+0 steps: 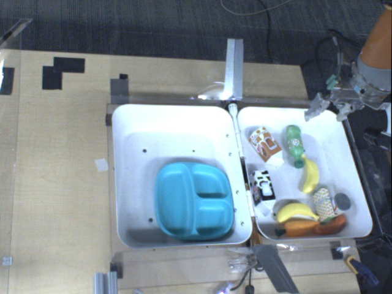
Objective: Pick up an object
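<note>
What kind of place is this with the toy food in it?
Probably a robot lab. A grey robot arm with a claw reaches over two white bins on a wooden bench, and a loose cable lies on the floor behind.

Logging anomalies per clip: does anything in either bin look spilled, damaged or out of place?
Nothing stands out. The blue divided plate lies flat in the left bin. The food items sit loosely in the right bin, including the green bottle and two bananas. The hand is at that bin's far right corner.

Divided tray (pixel 195 202) in left bin (pixel 131 133); bananas (pixel 310 176), bottle (pixel 294 144), carton (pixel 265 144) in right bin (pixel 358 195).
</note>
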`<state>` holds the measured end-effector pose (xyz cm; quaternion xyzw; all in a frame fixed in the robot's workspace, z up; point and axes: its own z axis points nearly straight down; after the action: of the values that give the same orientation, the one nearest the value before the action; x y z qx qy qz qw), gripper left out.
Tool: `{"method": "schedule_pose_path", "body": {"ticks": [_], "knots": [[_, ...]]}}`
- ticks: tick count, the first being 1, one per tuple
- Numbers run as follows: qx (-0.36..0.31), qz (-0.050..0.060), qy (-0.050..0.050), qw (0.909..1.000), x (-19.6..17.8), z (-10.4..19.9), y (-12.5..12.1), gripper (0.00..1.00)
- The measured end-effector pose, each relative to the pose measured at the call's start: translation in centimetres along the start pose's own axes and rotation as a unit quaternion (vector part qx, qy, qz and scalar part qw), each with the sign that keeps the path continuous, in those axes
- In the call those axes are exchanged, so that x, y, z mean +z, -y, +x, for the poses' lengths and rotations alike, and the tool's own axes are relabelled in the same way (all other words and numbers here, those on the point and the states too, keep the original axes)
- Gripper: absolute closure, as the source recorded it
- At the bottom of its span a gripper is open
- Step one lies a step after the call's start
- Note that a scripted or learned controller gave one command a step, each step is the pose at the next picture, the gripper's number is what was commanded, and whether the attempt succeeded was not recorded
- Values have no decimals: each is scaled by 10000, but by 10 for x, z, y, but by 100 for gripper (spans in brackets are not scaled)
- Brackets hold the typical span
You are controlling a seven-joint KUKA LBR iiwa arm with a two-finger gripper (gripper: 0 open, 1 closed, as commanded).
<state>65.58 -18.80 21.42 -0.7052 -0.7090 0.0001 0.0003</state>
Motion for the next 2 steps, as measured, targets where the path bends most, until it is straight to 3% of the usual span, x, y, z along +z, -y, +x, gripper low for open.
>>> {"method": "schedule_pose_path", "body": {"ticks": [1,2], "knots": [[374,-10,-1,9993,120,8,53,0],[366,-7,-13,9993,111,10,52,100]]}}
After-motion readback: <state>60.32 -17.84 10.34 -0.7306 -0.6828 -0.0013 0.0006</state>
